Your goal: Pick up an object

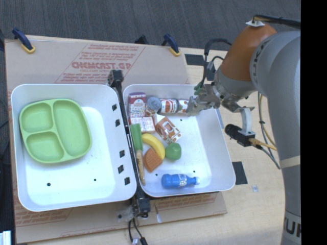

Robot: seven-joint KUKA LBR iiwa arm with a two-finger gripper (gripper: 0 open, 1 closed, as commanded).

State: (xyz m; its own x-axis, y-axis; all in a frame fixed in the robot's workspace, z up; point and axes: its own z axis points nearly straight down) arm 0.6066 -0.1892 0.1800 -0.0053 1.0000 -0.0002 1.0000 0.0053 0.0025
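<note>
Sitting in the left bin (pixel 30 188) is a green divided plate (pixel 54 130), pushed toward that bin's far left corner. Next comes the right bin (pixel 219 162), where the objects crowd its left half: a green stick (pixel 135 137), a banana (pixel 155 145), a waffle-like piece (pixel 153 159), a green apple (pixel 173 151), a small carton (pixel 167 129) and a blue bottle (pixel 178 180) lying on its side (nearest the front wall). The end effector (pixel 198 105) sits at the far right corner, just beside a lying can (pixel 171 106); its opening cannot be judged.
</note>
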